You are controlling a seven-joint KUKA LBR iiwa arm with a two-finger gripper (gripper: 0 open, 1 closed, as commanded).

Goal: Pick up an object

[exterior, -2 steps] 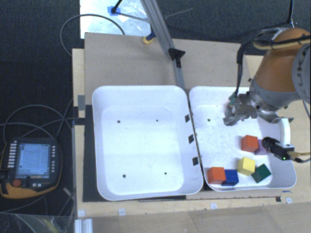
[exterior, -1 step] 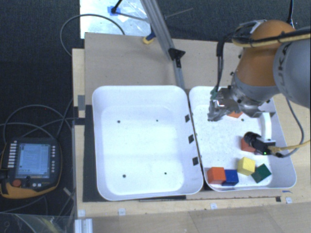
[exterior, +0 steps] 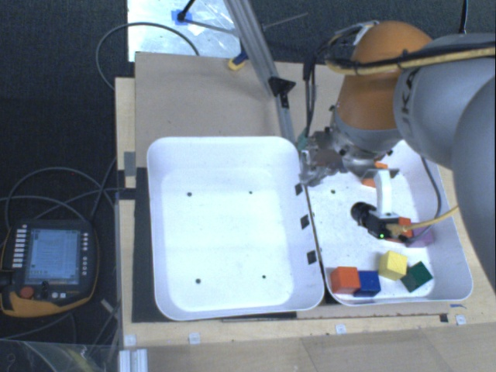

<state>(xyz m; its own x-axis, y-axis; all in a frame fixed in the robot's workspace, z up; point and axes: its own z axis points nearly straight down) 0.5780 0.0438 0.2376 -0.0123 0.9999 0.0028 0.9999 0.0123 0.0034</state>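
Orange block (exterior: 345, 277), blue block (exterior: 369, 283), yellow block (exterior: 393, 265) and green block (exterior: 417, 275) lie in a loose row along the near wall of the right bin (exterior: 459, 284). The orange and blue ones touch, the yellow sits just beside them and a little farther back, and the green is close to the bin's near right corner, turned at an angle. At the far left a control pendant (exterior: 50, 266) rests on the dark floor (exterior: 54, 91), its cables looping around it. Next comes the left bin (exterior: 155, 208), whose white floor shows only a few small dark dots and is open from wall to wall. It sits on the pale brown bench (exterior: 201, 91), which has bare board behind both bins. A grey pole (exterior: 248, 22) slants down toward the shared edge of the bins, where small black clips (exterior: 306, 222) line the rim. Right of that edge, the middle of the right bin's floor is speckled but clear of things. The gripper (exterior: 314, 165) hangs over the far left corner of the right bin, well apart from the blocks. Whether it is open or closed cannot be told, and nothing is seen in its hold. The arm (exterior: 453, 91) sweeps in from the right, its orange band (exterior: 380, 68) above the wrist.
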